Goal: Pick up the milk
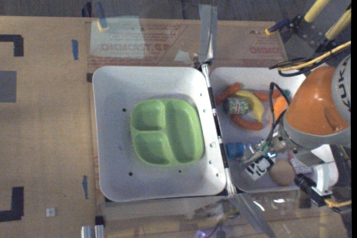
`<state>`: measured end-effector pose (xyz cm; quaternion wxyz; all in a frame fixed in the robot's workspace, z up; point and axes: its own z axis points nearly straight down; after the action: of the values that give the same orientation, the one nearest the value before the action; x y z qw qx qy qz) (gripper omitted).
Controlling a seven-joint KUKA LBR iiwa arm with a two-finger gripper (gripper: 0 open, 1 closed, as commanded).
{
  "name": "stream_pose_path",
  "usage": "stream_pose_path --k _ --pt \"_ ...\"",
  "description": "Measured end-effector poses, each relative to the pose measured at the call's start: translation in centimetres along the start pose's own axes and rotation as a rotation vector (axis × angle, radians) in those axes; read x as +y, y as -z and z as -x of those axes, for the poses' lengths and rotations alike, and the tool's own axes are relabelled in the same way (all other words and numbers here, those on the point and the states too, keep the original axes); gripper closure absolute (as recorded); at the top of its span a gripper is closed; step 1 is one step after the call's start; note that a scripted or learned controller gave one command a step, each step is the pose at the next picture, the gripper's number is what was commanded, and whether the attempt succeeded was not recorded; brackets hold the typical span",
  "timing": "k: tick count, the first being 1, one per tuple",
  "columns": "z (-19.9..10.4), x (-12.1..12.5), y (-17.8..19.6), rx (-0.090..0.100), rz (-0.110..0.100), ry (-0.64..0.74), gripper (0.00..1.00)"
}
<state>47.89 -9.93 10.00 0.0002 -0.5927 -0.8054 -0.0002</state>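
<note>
Pincer (266, 149) low in right bin (245, 180), milk (259, 166) just below it.

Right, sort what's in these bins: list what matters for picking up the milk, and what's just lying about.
For the job:
- black-and-white carton, likely the milk
- right bin, which holds it

Lying about:
- green divided plate in the left bin
- banana
- can
- red sausage
- small blue item
- brown egg-shaped thing
</note>
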Motion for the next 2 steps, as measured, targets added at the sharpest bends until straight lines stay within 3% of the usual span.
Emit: stream_pose_path --k 1,2 --pt "0.0 0.2 -1.3 -0.002 0.005 -0.266 0.0" --pt "0.2 0.2 -0.3 -0.003 0.008 -0.272 1.0"
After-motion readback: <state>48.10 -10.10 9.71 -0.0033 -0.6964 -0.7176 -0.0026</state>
